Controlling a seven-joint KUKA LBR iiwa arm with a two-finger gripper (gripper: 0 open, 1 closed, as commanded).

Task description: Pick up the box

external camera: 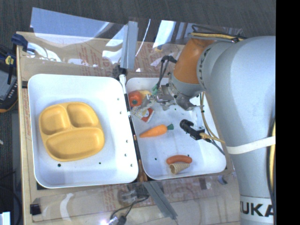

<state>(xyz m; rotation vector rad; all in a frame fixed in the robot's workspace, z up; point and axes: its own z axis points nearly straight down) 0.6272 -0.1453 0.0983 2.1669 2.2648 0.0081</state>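
Note:
A small red and white box (145,113) lies in the upper left of the right bin (206,161), close to the bin's left wall. Touching its upper left side is a red tomato-like piece (135,99). My gripper (158,95) is low over the top of the right bin, just up and to the right of the box, and nothing shows between it and the box. The grey arm with its orange band (187,62) covers the bin's upper right corner.
An orange carrot (154,131) lies mid-bin below the box, and a sausage in a bun (179,162) sits near the front edge. A black cable connector (188,126) hangs off the arm. The left bin (42,175) holds a yellow divided plate (71,130).

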